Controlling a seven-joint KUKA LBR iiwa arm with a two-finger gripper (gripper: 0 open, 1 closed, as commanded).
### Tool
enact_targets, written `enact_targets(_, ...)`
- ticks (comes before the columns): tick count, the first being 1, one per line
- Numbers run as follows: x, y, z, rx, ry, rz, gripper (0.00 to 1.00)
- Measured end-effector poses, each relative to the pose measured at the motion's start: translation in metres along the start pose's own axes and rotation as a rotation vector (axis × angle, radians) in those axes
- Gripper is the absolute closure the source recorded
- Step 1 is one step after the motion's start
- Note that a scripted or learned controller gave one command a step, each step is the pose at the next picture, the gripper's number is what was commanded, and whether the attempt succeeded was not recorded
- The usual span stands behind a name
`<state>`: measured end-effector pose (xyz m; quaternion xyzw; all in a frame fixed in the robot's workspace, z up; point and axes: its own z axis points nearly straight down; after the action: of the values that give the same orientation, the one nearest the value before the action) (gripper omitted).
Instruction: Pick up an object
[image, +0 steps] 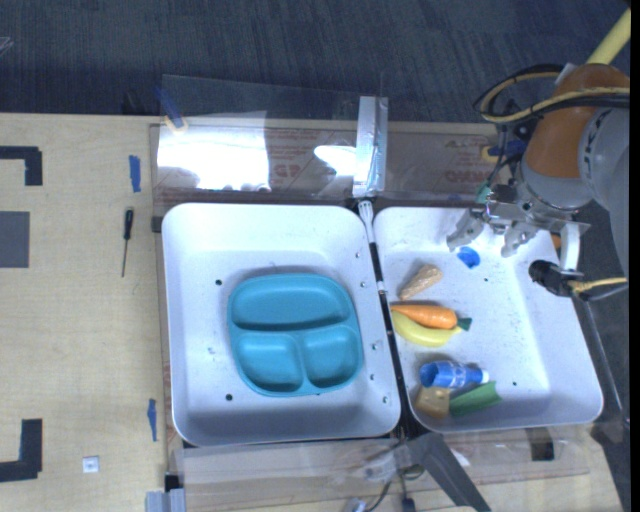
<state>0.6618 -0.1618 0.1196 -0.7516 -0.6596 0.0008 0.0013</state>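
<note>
A small blue object (468, 258) lies on the floor of the right bin (560, 350), near its far side and just beneath the tool (490, 236), whose two fingers hang spread apart with nothing between them. It looks like the likeliest target, since it sits apart from everything else. To take it well, the tool should be centred so the piece falls midway between the fingers, then lowered straight until the tips nearly meet the bin floor before closing; the piece is small and low, so a shallow close would probably slip over it. Nearer the bin's middle lie a tan piece (420, 279), a carrot (430, 315) resting against a banana (424, 333), and toward the near edge a blue bottle (452, 376) beside a green item (474, 398). These are well apart from the target. The left bin (190, 250) holds a teal divided tray (294, 332).
</note>
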Motion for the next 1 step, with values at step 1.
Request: enact_targets(1,0.0373,-0.0401,0.0150,-0.003,0.000,-0.103,0.00)
